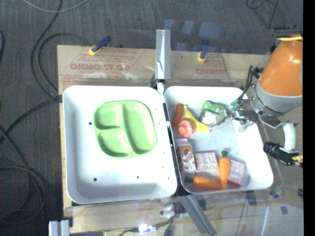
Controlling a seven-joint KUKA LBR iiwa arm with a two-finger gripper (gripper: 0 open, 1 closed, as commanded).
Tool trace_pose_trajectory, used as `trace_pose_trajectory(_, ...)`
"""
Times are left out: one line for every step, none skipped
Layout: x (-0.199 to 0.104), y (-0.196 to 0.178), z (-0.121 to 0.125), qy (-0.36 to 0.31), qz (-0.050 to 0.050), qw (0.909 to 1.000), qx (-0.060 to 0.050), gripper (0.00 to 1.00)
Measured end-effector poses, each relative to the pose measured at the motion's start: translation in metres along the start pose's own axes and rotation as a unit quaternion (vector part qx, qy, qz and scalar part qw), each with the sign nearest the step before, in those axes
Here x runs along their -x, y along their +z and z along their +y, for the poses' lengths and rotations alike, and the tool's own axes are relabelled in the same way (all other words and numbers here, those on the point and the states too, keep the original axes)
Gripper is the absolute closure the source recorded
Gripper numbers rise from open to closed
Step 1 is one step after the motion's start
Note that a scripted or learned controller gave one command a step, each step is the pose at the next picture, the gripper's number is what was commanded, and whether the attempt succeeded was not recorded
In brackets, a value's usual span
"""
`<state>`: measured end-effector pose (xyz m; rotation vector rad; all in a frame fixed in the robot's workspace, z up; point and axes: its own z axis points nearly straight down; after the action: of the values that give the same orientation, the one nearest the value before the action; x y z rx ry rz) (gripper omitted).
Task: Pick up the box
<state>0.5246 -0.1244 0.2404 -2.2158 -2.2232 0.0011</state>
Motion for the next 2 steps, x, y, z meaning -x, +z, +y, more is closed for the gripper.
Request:
trace_pose_trajectory(0.0, 0.108, -0.023, 0.01, 0.0, 1.0, -0.001, 0.0)
trace_pose_trajectory(-0.012, 0.133, -0.029, -0.068, -0.014, 0.9973, 0.022, 0.0)
